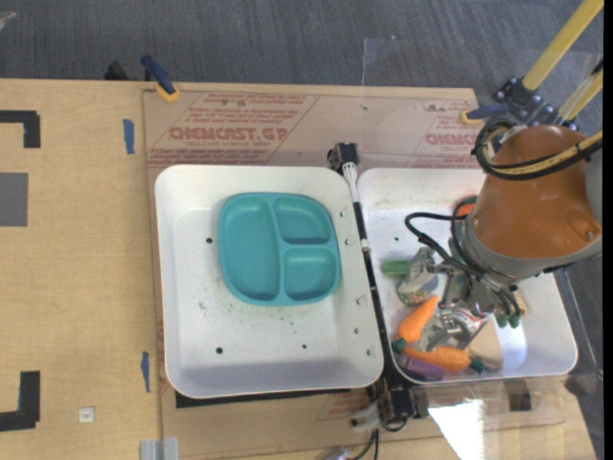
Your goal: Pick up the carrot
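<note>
My end effector point(458, 316) hangs over the right bin point(546, 357); its grip state I cannot tell. The carrot point(418, 320) lies at its 9 o'clock, amid clutter. Likely light, stiff, smooth plastic: I judge mid-body, across the width, the best hold.

Gripper point(458, 316) low in right bin point(546, 357), among clutter. Carrot point(418, 320) just left of it; second orange piece point(446, 358) below. Teal divided plate point(279, 248) in left bin point(182, 286).
</note>
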### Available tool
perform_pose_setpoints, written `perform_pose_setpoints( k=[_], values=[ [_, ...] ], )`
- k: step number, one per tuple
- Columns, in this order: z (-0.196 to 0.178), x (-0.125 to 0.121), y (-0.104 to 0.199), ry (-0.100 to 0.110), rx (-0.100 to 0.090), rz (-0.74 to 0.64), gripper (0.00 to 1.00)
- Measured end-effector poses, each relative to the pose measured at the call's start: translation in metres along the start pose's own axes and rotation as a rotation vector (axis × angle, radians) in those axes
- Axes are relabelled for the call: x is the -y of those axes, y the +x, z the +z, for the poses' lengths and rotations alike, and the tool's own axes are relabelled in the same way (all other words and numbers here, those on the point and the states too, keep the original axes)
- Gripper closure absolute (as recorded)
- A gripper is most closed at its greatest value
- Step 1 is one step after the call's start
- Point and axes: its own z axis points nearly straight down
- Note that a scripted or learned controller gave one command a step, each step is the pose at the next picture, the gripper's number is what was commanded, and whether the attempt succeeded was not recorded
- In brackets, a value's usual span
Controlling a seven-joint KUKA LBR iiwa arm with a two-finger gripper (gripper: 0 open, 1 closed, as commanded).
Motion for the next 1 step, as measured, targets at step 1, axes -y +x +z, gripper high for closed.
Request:
perform_pose_setpoints(
  k=[1],
  values=[
    [0.0, 0.0, 0.0, 0.0, 0.0, 0.0, 0.0]
  ],
)
